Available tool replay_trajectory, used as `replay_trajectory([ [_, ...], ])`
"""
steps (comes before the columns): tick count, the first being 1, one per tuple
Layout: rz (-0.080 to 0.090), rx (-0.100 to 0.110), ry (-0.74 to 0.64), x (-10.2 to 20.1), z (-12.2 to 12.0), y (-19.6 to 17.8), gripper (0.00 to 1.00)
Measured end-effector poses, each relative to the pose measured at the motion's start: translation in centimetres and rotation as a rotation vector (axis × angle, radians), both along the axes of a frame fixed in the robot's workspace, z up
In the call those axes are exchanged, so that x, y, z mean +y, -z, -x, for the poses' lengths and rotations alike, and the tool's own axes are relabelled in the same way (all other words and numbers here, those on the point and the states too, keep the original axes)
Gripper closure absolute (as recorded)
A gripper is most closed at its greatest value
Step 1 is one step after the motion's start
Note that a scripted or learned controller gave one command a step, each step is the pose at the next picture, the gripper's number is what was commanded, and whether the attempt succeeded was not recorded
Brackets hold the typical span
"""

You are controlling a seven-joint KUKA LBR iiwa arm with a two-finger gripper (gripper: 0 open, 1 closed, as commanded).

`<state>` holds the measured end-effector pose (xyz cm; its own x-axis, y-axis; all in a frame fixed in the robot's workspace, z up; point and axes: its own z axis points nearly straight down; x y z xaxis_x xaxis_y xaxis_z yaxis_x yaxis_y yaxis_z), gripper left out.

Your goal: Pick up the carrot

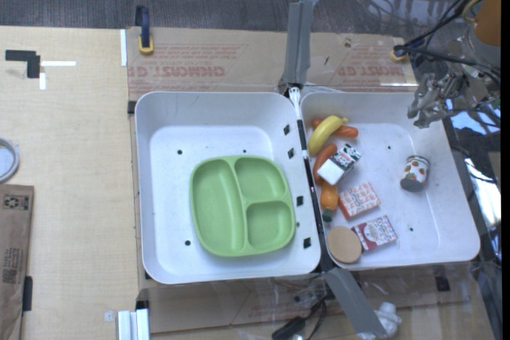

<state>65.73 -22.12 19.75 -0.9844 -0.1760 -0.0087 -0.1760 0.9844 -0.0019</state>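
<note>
Nothing of the task is done yet, as far as I can judge. Nearest the table's front edge, in the right bin [446, 247], lie a round tan disc [345, 244] and a small red-and-white box [375, 232], with a second box [359, 199] just behind them. The left bin [155, 195] holds a green divided plate [243, 205].

Further back, against the right bin's left wall, lies the carrot [326, 165], orange and slanted, partly under a small black-and-white carton [344, 158]. A banana [323, 134] sits just behind it, touching or nearly so. A small can [414, 173] lies well apart, toward the right wall.

Farthest back, my tool [431, 101] hangs over the bin's far right corner, well apart from the carrot and holding nothing. I cannot tell whether it is spread or closed. The reach, descent and grasp all remain.
</note>
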Motion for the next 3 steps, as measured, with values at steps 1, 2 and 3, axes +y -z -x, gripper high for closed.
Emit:
replay_trajectory([
  [1, 0.002, 0.0, -0.418, 0.0, -0.3, -4.2, 1.0],
  [2, 0.002, 0.003, -0.656, 0.0, 3.4, -7.1, 1.0],
  [3, 0.001, 0.002, -0.488, 0.3, 1.7, -5.9, 1.0],
])
